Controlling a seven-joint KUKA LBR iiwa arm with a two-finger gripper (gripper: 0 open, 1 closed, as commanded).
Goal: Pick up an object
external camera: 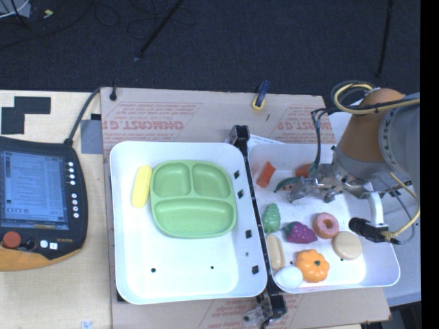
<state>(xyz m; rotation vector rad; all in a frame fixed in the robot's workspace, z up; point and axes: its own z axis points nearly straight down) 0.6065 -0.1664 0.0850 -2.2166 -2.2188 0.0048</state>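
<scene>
The gripper is seen low in the right bin, near its far edge beside an orange block; whether the fingers are apart cannot be told.

The robot arm is big, round and grey. Above its wrist sits a wide orange band that looks like a smooth cup. Yellow and black cables loop over the top of the band. More thin cables hang by the wrist. The gripper at the end is small, made of shiny grey metal parts. A black piece sticks out below the wrist.
</scene>
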